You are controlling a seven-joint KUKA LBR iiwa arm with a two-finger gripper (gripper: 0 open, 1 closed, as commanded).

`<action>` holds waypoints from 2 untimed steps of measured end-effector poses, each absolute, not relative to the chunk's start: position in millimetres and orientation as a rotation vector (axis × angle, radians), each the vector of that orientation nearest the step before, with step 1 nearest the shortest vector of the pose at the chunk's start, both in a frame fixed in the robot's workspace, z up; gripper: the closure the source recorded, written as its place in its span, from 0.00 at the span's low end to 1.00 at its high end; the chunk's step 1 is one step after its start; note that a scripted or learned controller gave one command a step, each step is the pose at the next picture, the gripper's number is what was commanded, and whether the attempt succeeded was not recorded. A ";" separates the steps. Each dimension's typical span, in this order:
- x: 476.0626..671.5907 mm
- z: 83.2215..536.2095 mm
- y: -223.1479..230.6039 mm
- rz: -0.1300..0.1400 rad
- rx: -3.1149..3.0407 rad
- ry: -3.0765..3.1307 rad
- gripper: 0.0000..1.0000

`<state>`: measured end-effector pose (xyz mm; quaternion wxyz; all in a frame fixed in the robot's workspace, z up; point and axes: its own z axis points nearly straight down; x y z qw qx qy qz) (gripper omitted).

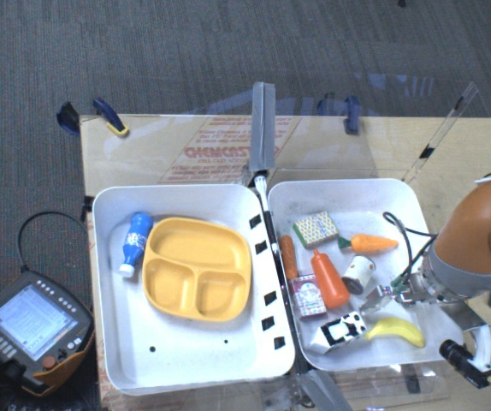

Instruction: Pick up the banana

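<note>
The arm is at the approach step: its gripper hangs low over the right bin, and whether it is spread or pressed together cannot be told from this slant. The banana lies loose on the bin floor near the front wall, just beside and below the gripper and next to a black-and-white box. Next, the gripper probably needs to shift over the banana, line up across its curve, and descend.

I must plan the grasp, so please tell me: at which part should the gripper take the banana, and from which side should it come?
Probably the middle of the banana, from straight above. It lies flat near the front wall of the right bin, long axis left to right, so the fingers should close across its narrow width. Its left tip almost touches a black-and-white carton, so keep toward the right of centre.
</note>
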<state>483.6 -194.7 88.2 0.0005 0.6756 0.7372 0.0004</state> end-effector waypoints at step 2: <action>477.2 88.6 -207.0 0.003 1.856 2.534 0.00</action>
